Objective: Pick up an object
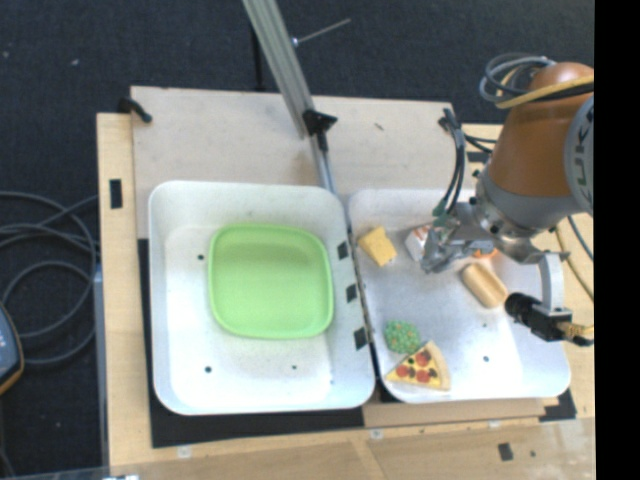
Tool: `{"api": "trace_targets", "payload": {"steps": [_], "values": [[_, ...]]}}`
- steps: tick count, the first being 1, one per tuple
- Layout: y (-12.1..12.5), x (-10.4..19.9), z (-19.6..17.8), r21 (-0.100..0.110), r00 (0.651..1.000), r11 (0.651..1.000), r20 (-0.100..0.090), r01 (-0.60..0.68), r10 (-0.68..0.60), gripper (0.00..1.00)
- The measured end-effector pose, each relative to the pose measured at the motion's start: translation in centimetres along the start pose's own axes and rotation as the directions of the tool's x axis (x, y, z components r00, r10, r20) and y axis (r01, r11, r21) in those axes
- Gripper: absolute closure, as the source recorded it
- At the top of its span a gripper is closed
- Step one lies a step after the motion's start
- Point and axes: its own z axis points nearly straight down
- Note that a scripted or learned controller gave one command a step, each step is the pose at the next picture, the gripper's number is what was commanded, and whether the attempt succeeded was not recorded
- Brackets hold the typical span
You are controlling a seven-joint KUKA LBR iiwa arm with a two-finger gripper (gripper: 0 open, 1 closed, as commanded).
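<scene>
- Gripper (437,253) hung low just right of the cheese wedge (377,246); its finger state I couldn't tell.
- Bread roll (484,284) sat further right; closing between them risked grabbing nothing.

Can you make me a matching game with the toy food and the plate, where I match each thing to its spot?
Things:
1. green plate
2. cheese wedge
3. pizza slice
4. bread roll

Spots:
A. near the front edge of the right bin, below the broccoli
B. in the left bin
C. right bin, just to the right of the claw
D. right bin, close to the divider between the bins

Pairs: 1-B, 2-D, 3-A, 4-C
</scene>
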Motion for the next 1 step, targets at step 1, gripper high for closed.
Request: {"api": "trace_targets", "payload": {"steps": [1], "values": [[-0.67,4.82,-0.79,0.0,1.0,1.0,0.0,0.0,0.0,1.0]]}}
